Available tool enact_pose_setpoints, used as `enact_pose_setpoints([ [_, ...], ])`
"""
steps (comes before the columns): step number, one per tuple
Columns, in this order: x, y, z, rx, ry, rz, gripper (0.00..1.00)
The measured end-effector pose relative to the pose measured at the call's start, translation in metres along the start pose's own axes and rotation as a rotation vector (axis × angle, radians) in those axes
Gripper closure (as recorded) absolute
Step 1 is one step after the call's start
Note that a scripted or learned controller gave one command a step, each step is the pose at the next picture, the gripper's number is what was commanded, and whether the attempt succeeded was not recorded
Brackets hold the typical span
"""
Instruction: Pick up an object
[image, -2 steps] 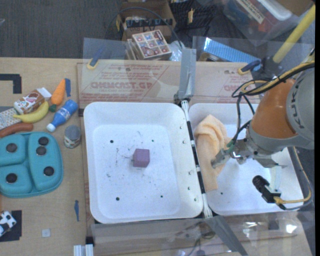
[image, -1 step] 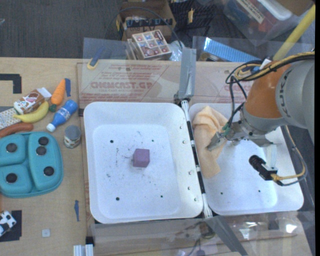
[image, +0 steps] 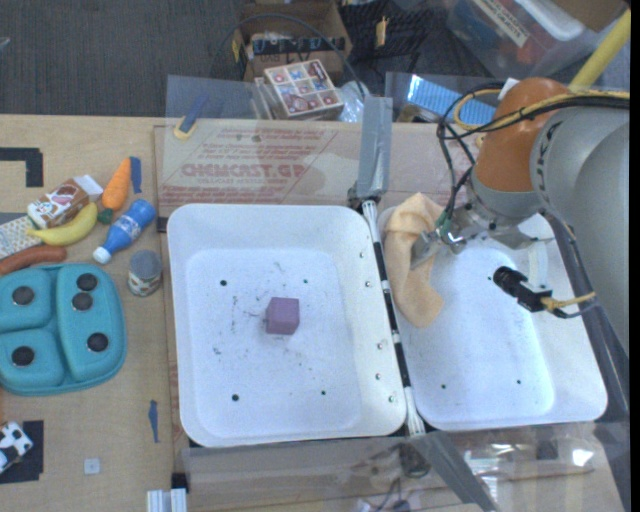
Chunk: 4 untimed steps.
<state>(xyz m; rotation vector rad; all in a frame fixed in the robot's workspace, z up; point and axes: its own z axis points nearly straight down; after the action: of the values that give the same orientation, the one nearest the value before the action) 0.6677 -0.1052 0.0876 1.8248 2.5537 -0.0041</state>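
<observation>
Tan cloth, soft and crumpled, lies in folds at the far left corner of the right bin, one long fold trailing down beside the wall between the two bins. Both bins are shallow, smooth white plastic with rounded corners and small dark holes in their floors. The left bin has a scuffed floor flecked with dark specks, and near its middle sits a small matte purple cube with softly rounded edges, well apart from the cloth. The grey arm comes in from the right, bulky and smooth, with its glossy orange band bent over the far side of the right bin. From there the wrist slants down and left, so the metal gripper meets the cloth's right edge. Whether it is spread or pinching the fabric I cannot tell. Left of the bins, on the pale wooden bench, are a teal moulded tray, a banana, a carrot, a blue bottle and a small can. A flat sheet of printed cardboard lies behind the left bin.
</observation>
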Motion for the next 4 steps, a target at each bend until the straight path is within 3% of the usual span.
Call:
enact_pose_setpoints([
  [1, 0.037, -0.095, -0.002, -0.009, 0.001, -0.096, 0.0],
  [2, 0.01, -0.031, -0.001, -0.007, 0.0, 0.311, 0.0],
  [3, -0.084, -0.081, 0.0, -0.007, 0.0, 0.17, 0.0],
  [4, -0.052, -0.121, -0.001, -0.007, 0.0, -0.071, 0.0],
])
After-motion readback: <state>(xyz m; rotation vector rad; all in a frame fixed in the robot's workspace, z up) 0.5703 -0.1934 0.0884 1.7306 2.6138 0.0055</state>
